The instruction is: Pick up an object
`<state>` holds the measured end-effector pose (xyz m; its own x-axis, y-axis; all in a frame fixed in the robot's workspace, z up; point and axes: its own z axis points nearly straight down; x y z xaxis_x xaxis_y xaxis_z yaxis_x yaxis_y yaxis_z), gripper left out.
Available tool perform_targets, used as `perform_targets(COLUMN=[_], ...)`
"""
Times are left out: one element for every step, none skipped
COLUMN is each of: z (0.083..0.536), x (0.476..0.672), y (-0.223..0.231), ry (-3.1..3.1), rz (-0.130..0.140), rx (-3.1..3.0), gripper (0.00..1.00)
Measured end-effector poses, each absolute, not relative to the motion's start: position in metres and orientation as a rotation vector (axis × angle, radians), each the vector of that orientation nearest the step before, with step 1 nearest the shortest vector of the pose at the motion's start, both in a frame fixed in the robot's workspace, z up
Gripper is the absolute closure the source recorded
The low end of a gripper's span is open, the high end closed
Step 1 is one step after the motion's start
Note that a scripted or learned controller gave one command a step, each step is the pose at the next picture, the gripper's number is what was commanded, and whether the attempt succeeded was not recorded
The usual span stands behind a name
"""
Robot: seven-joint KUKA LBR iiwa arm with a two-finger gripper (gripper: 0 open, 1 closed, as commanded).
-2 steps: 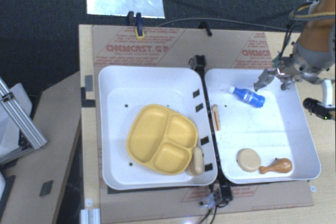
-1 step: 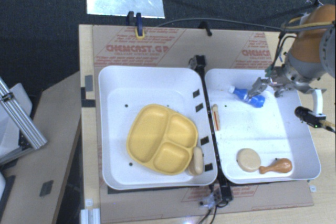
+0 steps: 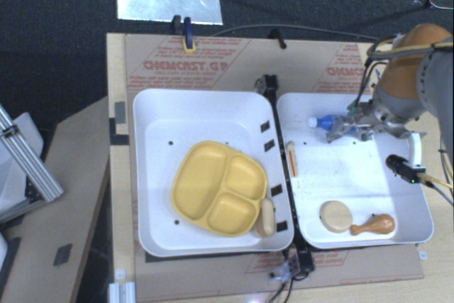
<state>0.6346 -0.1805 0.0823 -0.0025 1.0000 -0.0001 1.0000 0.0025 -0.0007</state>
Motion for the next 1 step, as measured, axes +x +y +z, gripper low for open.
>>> perform_targets(z=[0.0964], x=[0.6366], y=[-0.1809], ry=[-2.229], rz=[-0.004], rx=[-2.221], gripper=[1.0])
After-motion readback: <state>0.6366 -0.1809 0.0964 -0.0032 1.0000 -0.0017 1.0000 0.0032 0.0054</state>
